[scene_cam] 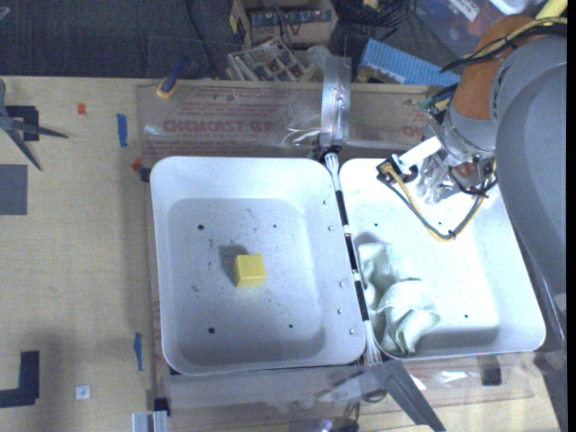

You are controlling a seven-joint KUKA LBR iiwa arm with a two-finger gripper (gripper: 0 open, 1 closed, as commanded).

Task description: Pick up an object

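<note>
While cloth (396, 300) fills the right bin (504, 327), a yellow block (250, 270) sits apart — left bin (180, 187).

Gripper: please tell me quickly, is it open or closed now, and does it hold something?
Gripper: above the far part of the right bin; open or closed cannot be told, and nothing is seen between its fingers.

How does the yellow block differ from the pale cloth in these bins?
The yellow block is a compact, hard-edged cube; the pale cloth is bigger, crumpled and shapeless. The block sits near the middle of the left bin; the cloth lies against the right bin's left wall. Both lie apart from the gripper.
</note>
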